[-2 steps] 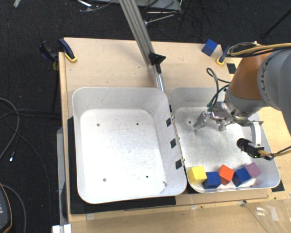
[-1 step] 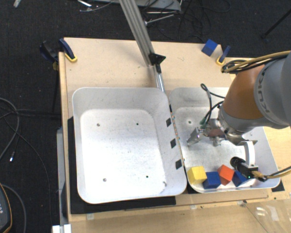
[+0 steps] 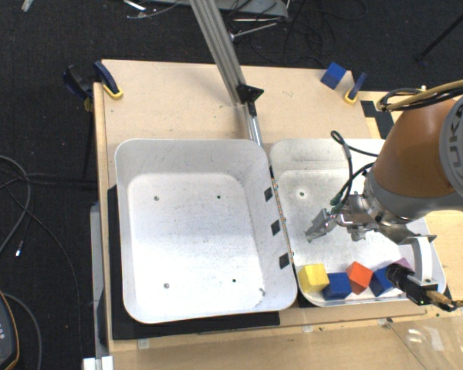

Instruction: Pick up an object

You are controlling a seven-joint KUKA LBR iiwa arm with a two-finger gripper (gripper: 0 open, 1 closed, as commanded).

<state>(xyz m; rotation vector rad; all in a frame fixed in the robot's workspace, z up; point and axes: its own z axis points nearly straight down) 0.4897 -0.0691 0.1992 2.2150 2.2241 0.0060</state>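
Camera view: the claw (image 3: 318, 228) hangs with nothing between its fingers, spread or pressed together I cannot tell; the yellow block (image 3: 313, 275) lies just below it; picking remains undone.

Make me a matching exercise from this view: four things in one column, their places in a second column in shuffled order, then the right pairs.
Things:
1. yellow block
2. orange block
3. pincer
4. blue block on the bench

Places:
A. over the middle of the right bin
B. outside both bins, near the bench's far edge
C. right bin's near edge, nearest the left bin
D. between two blue blocks

Pairs: 1-C, 2-D, 3-A, 4-B
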